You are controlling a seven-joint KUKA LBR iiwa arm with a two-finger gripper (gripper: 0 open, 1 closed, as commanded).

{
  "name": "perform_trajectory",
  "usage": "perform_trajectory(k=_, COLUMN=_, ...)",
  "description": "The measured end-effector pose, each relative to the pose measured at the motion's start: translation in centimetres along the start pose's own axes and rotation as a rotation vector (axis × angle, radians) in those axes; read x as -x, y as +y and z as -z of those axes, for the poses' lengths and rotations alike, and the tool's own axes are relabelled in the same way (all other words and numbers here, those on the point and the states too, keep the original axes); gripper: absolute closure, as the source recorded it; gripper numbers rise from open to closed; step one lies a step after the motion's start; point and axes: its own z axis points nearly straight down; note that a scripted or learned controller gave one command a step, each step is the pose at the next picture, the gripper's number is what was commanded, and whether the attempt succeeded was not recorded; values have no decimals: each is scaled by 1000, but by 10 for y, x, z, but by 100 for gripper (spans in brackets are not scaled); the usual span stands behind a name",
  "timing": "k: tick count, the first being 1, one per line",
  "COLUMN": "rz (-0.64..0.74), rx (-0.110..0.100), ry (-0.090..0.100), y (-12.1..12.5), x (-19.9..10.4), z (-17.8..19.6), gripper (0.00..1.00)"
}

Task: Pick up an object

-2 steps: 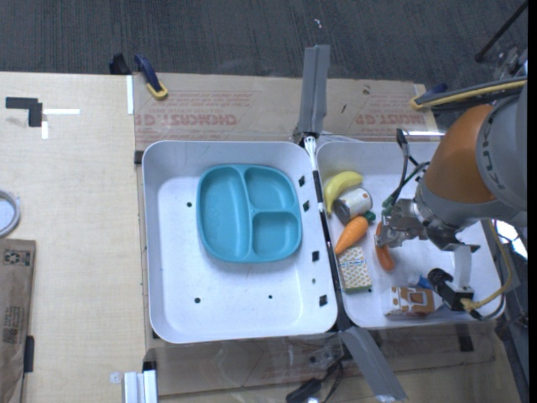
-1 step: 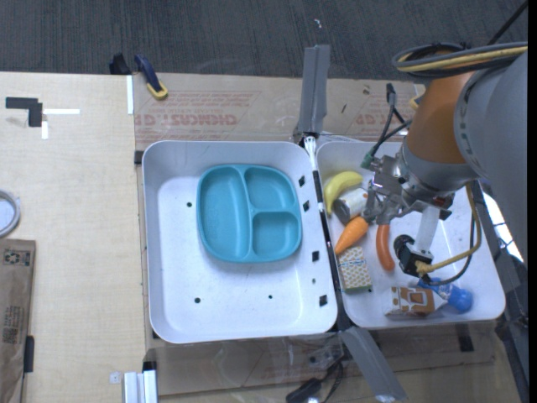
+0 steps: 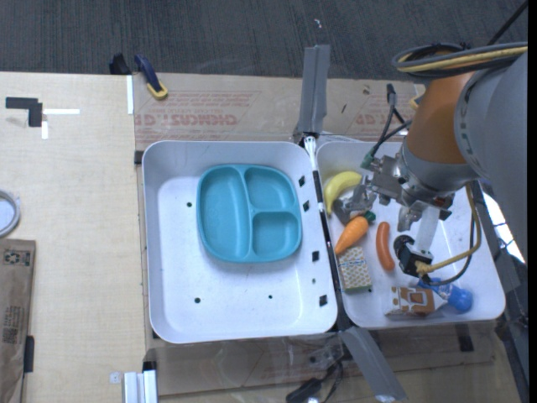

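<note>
I see gripper (image 3: pixel 359 200) inside right bin (image 3: pixel 491 302); can't tell if open or closed. Banana (image 3: pixel 338 185) just left of it, carrot (image 3: pixel 352 233) just below. Blue divided plate (image 3: pixel 249 212) well left.

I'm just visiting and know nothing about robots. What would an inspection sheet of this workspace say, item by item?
Surface: left bin and right bin, both white, side by side on a wooden bench.
Job's things: in the right bin, a banana, carrot, orange sausage, speckled green block, small printed box and blue toy.
Clutter: blue divided plate in the left bin.
Grippers: the gripper is over the right bin, between banana and carrot; no object is seen held.
Cables: black and yellow cables loop atop the arm.
Surroundings: cardboard sheet, blue-and-yellow clamp, tape roll, dark floor.
</note>
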Motion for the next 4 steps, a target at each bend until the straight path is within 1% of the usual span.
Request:
perform_trajectory(k=1, rz=175, rx=14, ry=10, y=18, x=54, z=-91, gripper=0)
perform_trajectory(k=2, rz=143, rx=2, ry=2, y=30, x=74, z=-63, gripper=0)
perform_trajectory(k=3, rz=396, rx=0, ry=2, y=-15, x=71, z=-100, gripper=0)
perform_trajectory(k=4, rz=392, rx=-2, ry=2, y=-15, x=72, z=-92, gripper=100)
